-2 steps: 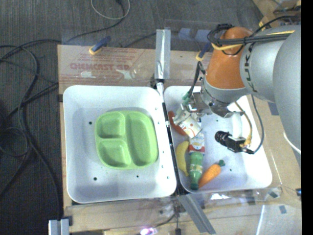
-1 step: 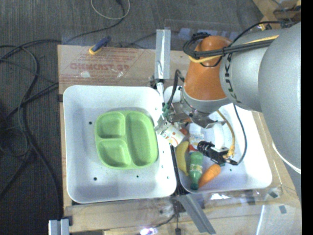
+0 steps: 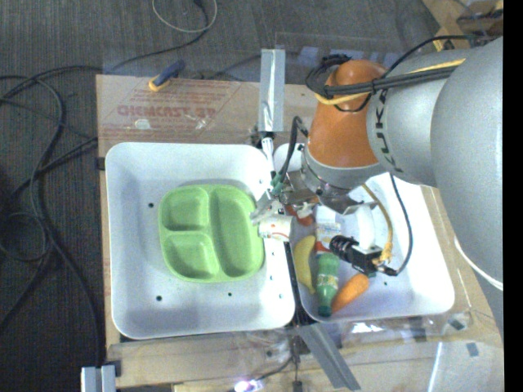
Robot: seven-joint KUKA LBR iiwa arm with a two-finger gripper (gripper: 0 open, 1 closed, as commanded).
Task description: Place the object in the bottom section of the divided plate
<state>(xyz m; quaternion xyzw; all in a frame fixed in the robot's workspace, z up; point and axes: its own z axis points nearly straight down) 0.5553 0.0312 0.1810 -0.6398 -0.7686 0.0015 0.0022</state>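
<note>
The green divided plate [image 3: 211,232] lies in the left bin [image 3: 139,300]. It has two small sections on its left side and one long section on its right, and all three look bare. My gripper [image 3: 274,219] hangs low over the wall between the two bins, just off the plate's right rim. The grey wrist with its orange band [image 3: 347,121] covers the upper part of the right bin [image 3: 425,292]. A small red and white piece [image 3: 304,211] shows right beside the gripper; I cannot tell whether it is held.
In the right bin a yellow banana [image 3: 304,261], a green bottle [image 3: 327,281] and an orange carrot [image 3: 351,291] lie close together near the front wall. A metal upright [image 3: 272,88] stands behind the bins. Cables trail on the floor at the left.
</note>
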